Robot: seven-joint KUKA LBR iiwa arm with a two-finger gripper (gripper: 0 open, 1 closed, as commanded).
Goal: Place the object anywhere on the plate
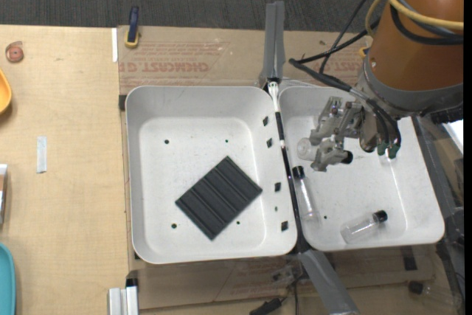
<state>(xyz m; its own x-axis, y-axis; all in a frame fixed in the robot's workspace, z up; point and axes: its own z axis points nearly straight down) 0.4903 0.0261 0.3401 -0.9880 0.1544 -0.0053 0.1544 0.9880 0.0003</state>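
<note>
Two clear plastic vials (363, 225) lie in the right bin (413, 229); pincer (330, 152) grip can't be told.

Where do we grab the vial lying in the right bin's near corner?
Take the vial across its clear body, mid-length, coming straight down. It lies on its side on the bin floor, black cap pointing right and slightly away, so set the fingers square to that axis. Bare floor flanks both long sides; the near wall sits close, so avoid an end-on approach. The gripper hangs above, further back.
</note>
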